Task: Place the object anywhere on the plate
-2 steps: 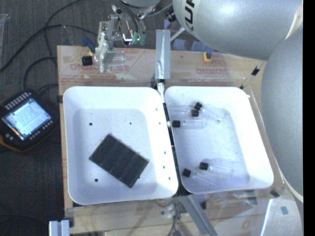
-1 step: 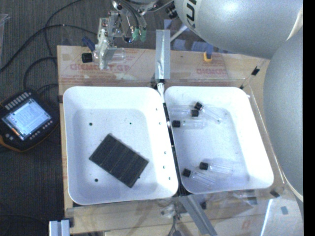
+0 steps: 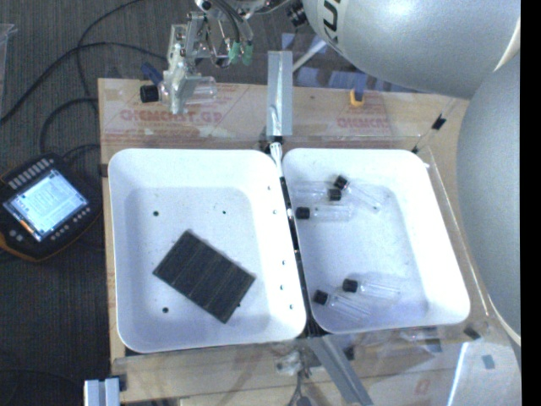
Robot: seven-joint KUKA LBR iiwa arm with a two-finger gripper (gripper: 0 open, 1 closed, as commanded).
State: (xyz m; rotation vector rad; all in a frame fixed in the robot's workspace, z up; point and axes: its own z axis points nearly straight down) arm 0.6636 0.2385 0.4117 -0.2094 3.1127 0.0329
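A black ridged plate [image 3: 204, 276] lies flat on the floor of the left white bin [image 3: 127, 227], towards its front. My gripper [image 3: 184, 91] hangs high over the bench's back edge, beyond the left bin's far wall. It is shut on a clear vial [image 3: 193, 88] that lies crosswise between the fingers, its black cap [image 3: 150, 93] pointing left. The vial is well behind and above the plate, not over it.
The right white bin [image 3: 439, 227] holds several more clear vials with black caps, some near the back [image 3: 359, 195] and some near the front [image 3: 372, 288]. A metal post [image 3: 280, 96] stands behind the divide between the bins. A teach pendant [image 3: 46, 205] lies left of the bench.
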